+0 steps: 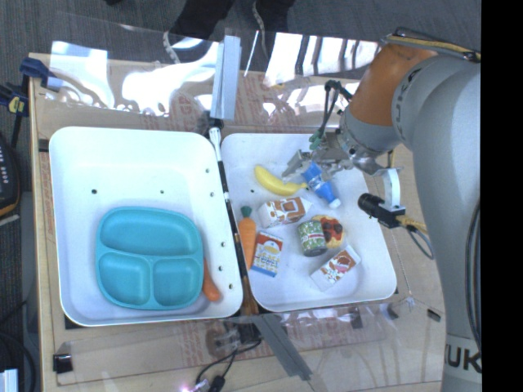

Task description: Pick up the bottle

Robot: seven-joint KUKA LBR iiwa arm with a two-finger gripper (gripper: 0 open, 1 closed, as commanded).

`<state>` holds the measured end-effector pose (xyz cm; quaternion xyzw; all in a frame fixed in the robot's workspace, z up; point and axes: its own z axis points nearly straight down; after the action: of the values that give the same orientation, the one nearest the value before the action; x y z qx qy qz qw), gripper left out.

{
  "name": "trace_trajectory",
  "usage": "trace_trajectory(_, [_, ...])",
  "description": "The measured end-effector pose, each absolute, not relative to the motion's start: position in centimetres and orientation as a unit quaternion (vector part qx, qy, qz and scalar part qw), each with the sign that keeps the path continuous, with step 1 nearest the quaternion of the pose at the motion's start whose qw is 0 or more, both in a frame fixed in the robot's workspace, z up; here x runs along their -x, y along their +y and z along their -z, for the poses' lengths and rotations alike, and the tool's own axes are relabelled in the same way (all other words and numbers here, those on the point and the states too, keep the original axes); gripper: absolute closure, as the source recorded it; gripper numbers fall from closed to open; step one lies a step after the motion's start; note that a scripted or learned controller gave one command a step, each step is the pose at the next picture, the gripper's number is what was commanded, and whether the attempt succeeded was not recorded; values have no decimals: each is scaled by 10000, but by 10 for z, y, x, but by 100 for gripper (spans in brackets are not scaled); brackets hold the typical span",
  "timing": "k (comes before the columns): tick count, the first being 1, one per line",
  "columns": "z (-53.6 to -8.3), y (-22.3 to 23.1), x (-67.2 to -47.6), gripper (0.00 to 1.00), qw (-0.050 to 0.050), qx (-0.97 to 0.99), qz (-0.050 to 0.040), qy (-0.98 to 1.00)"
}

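Nearest me on the surface (122, 351) sits the left bin (73, 149) with a teal divided plate (151, 258) in it, and what looks like a carrot (212, 288) poking out at its corner. The right bin (372, 288) is where the clutter is: a red-and-white carton (336, 268) closest, then another small box (268, 253), a green can (311, 238) with something strawberry-ish beside it, a longer carrot (246, 233) along the left wall, a little juice box (283, 211), and a banana (276, 182). Further back is the bottle (319, 183), blue, lying on its side near the far right part of that bin, just past the banana's tip, long axis running diagonally from upper left to lower right. The hand (320, 160) is right on top of it, coming in from the right, so the bottle sits basically directly underneath, maybe a hair toward me. Honestly can't tell whether the hand is spread or pinched, too much metal clutter there, and I wouldn't say it's got the bottle.
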<state>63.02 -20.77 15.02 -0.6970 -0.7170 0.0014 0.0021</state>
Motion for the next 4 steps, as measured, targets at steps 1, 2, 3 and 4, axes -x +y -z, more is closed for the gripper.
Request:
trace_trajectory(1, [-109, -209, -665, 0, -105, 6734, 62, -7392])
trace_trajectory(2, [-146, -207, -639, 0, 7, 6104, -3, -7921])
trace_trajectory(3, [-91, -206, -657, 0, 16, 6133, -12, -7899])
trace_trajectory(4, [-102, -205, -659, 100, 9, 6110, -8, -7916])
